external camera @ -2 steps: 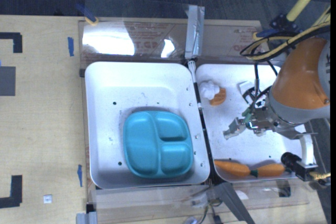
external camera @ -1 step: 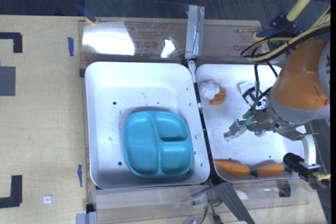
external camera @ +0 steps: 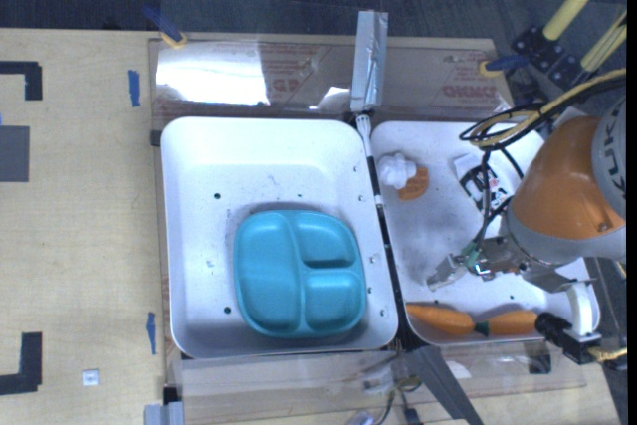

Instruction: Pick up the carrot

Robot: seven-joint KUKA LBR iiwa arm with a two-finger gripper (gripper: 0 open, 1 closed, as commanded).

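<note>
The carrot (external camera: 440, 318) is long and orange and lies flat along the near wall of the right bin (external camera: 438, 224). It has a green bit at its right end, and another orange piece (external camera: 513, 321) continues past that. My gripper (external camera: 446, 272) hangs just behind the carrot, over the bin floor, pointing left. There is a small gap between it and the carrot. The arm's orange band (external camera: 562, 194) rises to the right of the gripper.
A small white and orange toy (external camera: 403, 175) sits at the far left of the right bin. The left bin (external camera: 199, 174) holds a blue divided plate (external camera: 299, 272). Black cables (external camera: 498, 139) loop over the right bin's far right corner.
</note>
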